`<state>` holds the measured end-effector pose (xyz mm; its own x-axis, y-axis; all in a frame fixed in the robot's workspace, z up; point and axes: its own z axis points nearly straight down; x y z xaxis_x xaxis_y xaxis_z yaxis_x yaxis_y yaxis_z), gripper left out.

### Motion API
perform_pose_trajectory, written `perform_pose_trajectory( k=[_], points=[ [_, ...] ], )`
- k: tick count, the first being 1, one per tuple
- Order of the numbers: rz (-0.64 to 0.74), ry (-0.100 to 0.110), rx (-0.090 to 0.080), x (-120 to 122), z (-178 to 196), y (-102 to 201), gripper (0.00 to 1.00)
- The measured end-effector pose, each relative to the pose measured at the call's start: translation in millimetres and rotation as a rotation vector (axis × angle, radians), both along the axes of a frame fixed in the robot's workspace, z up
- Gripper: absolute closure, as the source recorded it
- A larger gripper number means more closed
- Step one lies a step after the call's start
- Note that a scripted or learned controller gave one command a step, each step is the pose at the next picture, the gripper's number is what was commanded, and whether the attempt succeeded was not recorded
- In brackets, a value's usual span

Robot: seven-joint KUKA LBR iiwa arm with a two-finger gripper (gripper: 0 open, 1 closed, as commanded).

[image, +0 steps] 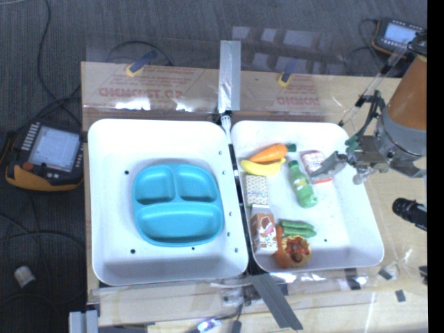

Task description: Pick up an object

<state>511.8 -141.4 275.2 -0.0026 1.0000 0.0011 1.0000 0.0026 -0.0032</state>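
The gripper [331, 166] hangs beside the green plastic bottle [301, 184] in the right white bin [361, 234], over a small red-and-white packet [313, 162]; its opening I cannot tell. Closing there could pinch the packet's edge and drop it, or nudge the bottle aside.

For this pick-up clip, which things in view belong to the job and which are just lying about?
Part of the job:
- claw, over the right bin
- carrot
- banana
- green bottle
- small red-and-white packet by the claw
- checked box
- brown carton
- green pepper

Lying about:
- blue divided plate in the left bin
- handheld pendant on the floor
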Motion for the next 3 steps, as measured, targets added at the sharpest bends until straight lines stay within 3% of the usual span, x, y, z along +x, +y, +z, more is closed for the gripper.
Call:
perform_pose_trajectory(
  k=[1,2,3],
  points=[
    [-0.089,0.001,-0.001,25,-86,-25,0.0],
    [-0.192,0.001,-0.002,53,-166,-16,0.0],
    [-0.192,0.005,0.003,52,-159,-15,1.0]
  ],
)
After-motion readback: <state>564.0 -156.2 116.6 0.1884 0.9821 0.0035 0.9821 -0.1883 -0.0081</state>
